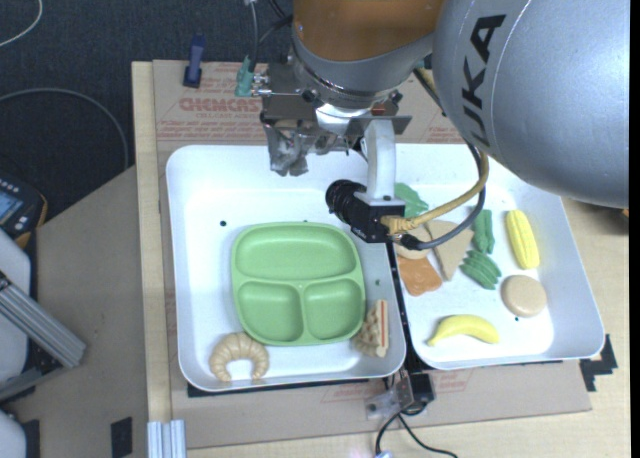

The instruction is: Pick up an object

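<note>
While above the left bin (190, 246) — pincer (290, 158), green plate (297, 281) just below.

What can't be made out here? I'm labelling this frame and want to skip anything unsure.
- Pincer: small and in shadow under the wrist in the camera view; open or shut is unclear.
- Back of the right bin: covered by the grey arm.
- Orange-brown piece: partly under the cable and black fitting; its shape is unclear.
- Green items: too small to identify.
</note>
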Controlling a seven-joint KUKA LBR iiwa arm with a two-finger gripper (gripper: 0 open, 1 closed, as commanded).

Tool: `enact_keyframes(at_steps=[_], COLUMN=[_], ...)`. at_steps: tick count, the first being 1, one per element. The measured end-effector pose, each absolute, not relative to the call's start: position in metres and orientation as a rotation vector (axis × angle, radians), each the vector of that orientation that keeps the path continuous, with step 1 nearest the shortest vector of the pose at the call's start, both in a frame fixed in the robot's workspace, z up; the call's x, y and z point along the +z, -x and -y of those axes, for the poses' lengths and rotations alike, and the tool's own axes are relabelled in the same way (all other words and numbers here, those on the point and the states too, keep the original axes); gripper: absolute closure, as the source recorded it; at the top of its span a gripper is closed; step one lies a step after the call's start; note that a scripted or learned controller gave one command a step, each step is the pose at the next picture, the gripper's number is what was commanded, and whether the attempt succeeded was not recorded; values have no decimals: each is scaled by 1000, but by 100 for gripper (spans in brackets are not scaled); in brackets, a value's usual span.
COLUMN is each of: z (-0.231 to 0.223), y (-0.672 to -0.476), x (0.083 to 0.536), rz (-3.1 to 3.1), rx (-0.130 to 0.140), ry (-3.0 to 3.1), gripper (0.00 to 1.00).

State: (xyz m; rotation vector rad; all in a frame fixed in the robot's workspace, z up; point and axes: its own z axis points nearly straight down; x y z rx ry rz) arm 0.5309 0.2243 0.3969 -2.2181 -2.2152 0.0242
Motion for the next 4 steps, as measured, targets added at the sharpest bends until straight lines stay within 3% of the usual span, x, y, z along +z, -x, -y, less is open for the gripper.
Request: enact_keyframes(at_steps=[1,2,3,4], z=[-225,-223,-174,-156], y=[-477,-476,-535,-612], x=[445,185,226,180], rz=[2225,2215,2218,2221], rx=[-4,26,-6,-4], ry=[2218,2219,2232,2227], gripper=[100,100,100,100])
